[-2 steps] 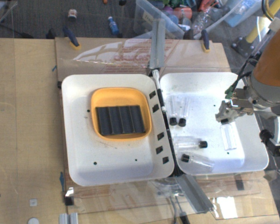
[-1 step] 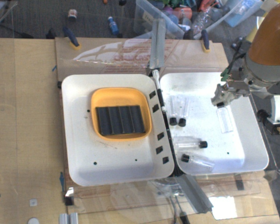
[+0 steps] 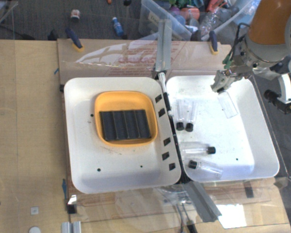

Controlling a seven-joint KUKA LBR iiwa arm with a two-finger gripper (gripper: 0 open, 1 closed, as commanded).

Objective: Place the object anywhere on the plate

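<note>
While the arm reaches in from the right, the gripper (image 3: 219,85) hangs over the far part of the right bin (image 3: 262,144); I cannot tell how its fingers stand. Just beside it lies one clear tube (image 3: 228,104), perhaps flat on the floor. Four more tubes with black caps (image 3: 185,115) lie nearer the divider (image 3: 166,125). The yellow plate (image 3: 125,99), bearing a dark ridged block (image 3: 125,124), sits in the left bin (image 3: 82,130).
</note>
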